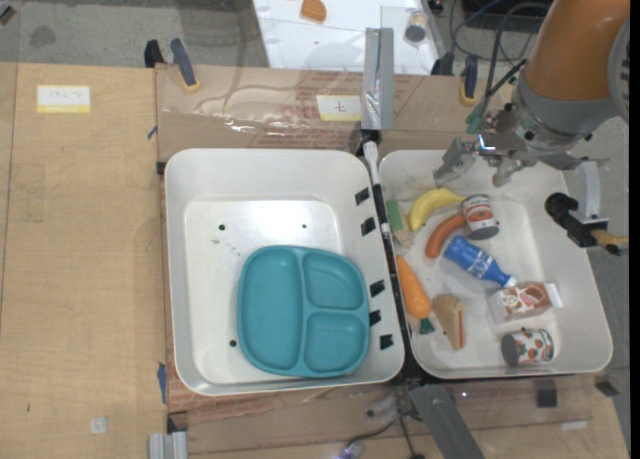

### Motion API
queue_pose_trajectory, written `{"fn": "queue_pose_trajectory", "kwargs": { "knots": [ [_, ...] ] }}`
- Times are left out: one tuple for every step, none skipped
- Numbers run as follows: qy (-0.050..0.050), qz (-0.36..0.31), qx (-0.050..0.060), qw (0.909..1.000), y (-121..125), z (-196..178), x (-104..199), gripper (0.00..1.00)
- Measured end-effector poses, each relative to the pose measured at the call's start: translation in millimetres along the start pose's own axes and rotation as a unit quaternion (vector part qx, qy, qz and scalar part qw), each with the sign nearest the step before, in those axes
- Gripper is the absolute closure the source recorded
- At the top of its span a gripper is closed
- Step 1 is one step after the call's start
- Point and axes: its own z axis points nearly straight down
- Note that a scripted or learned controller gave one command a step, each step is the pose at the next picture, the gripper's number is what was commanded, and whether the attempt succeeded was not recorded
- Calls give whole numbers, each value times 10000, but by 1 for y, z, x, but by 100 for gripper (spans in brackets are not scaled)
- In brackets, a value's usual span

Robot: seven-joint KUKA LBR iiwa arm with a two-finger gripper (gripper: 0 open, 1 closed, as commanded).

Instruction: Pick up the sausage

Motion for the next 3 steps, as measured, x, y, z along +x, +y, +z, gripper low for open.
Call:
{"fn": "queue_pose_trajectory", "kwargs": {
  "knots": [
    [2,1783,18,9840,-29,136,-2,0],
    [6,1814,7,9834,-29,126,-5,100],
    [7,1813,10,9834,-29,126,-4,0]
  ]
}}
